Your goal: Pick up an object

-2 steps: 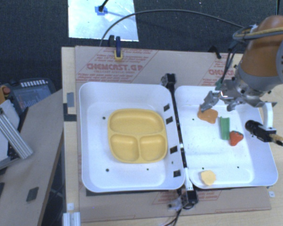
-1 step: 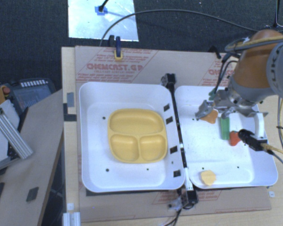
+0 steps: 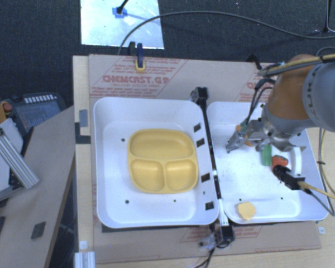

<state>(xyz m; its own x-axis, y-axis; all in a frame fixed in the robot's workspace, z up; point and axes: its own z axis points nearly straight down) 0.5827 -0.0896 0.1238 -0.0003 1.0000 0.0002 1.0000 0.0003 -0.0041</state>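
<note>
Occupying the left bin: yellow divided plate, flat. Right bin: green-and-orange toy, likely target, just under the arm; gripper alongside it, finger state indiscernible; small yellow piece near the front rim.

Open floor beside arm

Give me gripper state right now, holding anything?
Gripper: over the right bin, nothing seen between its fingers; open or shut cannot be told.
</note>
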